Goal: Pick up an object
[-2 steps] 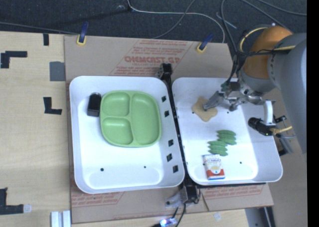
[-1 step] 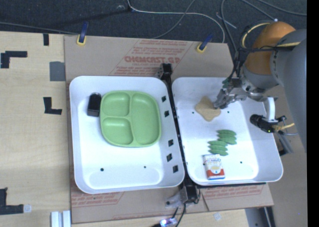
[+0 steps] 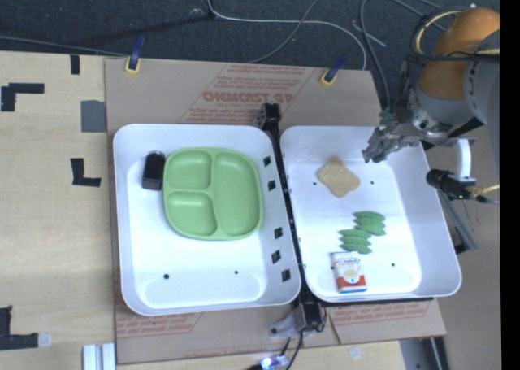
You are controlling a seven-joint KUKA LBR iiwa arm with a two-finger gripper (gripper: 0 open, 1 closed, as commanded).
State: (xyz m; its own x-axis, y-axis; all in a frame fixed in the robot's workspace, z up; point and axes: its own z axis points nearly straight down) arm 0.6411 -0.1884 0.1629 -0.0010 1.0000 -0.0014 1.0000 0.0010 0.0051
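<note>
Nearest the camera, a small carton (image 3: 348,272) lay at 6 o'clock in the right bin (image 3: 406,198), its long axis toward 12. Green pods (image 3: 362,232) pointed toward 2. The gripper (image 3: 379,145) hung at 1 o'clock of the cracker (image 3: 337,177); I could not tell its state. Descending there, it might strike bare floor.

Even, bright overhead light; the white bins (image 3: 406,214) glare slightly, shadows are faint, and the whole picture is soft and grainy.
</note>
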